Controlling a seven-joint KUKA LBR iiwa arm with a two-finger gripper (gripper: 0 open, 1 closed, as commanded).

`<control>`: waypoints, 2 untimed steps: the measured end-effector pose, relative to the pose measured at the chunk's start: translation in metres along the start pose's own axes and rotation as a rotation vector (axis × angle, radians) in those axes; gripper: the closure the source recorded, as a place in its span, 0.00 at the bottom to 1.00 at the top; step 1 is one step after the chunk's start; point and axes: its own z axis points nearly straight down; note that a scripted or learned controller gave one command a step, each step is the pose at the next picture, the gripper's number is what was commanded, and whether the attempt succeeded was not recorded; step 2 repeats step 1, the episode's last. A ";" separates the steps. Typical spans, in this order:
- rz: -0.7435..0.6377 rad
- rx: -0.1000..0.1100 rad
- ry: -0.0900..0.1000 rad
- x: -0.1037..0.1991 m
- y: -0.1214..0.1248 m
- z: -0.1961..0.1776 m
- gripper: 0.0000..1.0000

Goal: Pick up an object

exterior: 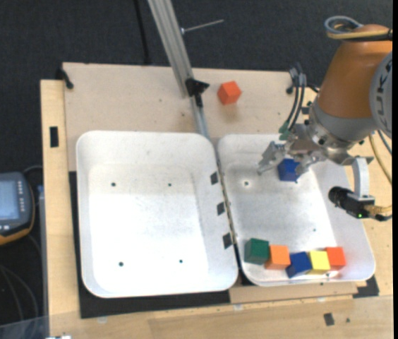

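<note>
The arm reaches in from the right, its orange band high over the right bin, and the claw hangs above the far part of that bin. A blue block sits between the claw's fingers, one finger slanting down on its left side, so the claw is pinching the block; whether the block is lifted clear of the bin floor cannot be told from this angle. Along the near edge of the same bin lies a row of blocks touching one another: a green block at the left, then an orange block, a second blue block, a yellow block and a red-orange block at the right. The left bin lies just beside the right one. On the tabletop beyond the bins, an orange cube rests near a slanted metal rail.
</note>
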 end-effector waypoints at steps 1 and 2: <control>-0.009 -0.011 -0.004 -0.025 0.065 -0.087 0.00; -0.009 -0.011 -0.004 -0.025 0.065 -0.087 0.00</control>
